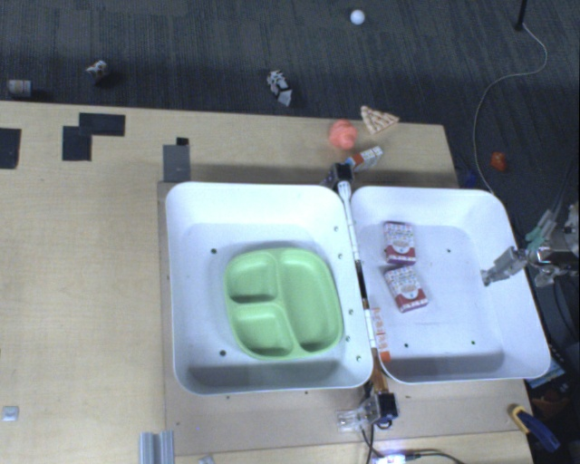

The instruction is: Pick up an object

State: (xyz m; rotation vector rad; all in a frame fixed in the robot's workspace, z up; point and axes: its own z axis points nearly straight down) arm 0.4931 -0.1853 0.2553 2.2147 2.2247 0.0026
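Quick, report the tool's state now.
Tool: cannot be told; it sits over the right bin's right edge, apart from the two packets.

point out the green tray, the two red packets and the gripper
green tray point(283, 302): camera view, on its centre divider
upper red packet point(400, 242): camera view, mid face
lower red packet point(407, 288): camera view, mid face
gripper point(501, 270): camera view, at its fingertips

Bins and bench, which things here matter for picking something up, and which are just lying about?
For the job:
- upper packet, right bin
- lower packet, same bin
- green tray, left bin
- hand, over the right bin's right edge

Lying about:
- pink ball on the bench behind the bins
- wedge beside it
- white ball on the floor
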